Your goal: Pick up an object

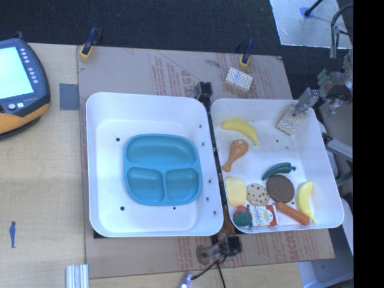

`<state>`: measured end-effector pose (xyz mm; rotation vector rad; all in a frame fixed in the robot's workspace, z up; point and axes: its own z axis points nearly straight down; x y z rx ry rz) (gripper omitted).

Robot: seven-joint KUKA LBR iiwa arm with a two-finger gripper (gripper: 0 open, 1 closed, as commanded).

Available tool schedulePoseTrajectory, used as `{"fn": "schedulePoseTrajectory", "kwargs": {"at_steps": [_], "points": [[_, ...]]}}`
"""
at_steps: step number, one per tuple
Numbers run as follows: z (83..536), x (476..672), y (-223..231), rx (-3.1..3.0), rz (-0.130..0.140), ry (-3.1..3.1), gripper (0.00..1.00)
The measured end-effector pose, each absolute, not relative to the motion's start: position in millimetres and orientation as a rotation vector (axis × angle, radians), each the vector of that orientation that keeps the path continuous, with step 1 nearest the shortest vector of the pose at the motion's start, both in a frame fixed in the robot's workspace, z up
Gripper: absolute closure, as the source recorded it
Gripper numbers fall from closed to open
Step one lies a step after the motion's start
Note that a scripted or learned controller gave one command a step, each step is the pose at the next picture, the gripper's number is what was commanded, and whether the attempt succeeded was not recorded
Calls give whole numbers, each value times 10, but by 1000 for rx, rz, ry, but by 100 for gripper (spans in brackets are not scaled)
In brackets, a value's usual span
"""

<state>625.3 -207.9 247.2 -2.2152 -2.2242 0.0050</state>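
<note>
The right bin holds several toy foods: a yellow banana, a brown drumstick, a green cucumber, a brown patty, a chip cookie, a yellow wedge, an orange carrot, a second banana and a small carton. A speckled block lies tilted on the bin's far right rim. My gripper reaches in from the right edge, just above that block's upper corner. Whether it touches the block is unclear.
The left bin carries a blue divided plate. A second speckled block sits on the cardboard behind the bins. A tablet-like pendant rests at far left. Clamps pin the cardboard's back edge.
</note>
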Motion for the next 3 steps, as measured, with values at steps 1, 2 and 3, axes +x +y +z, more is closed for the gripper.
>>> {"fn": "schedulePoseTrajectory", "kwargs": {"at_steps": [1, 2, 3], "points": [[1328, 6269, -1547, -2211, 7, -2224, 0], [913, 6559, -1056, -2212, 7, -2227, 0], [913, 5636, -947, -2212, 7, -2225, 0]]}}
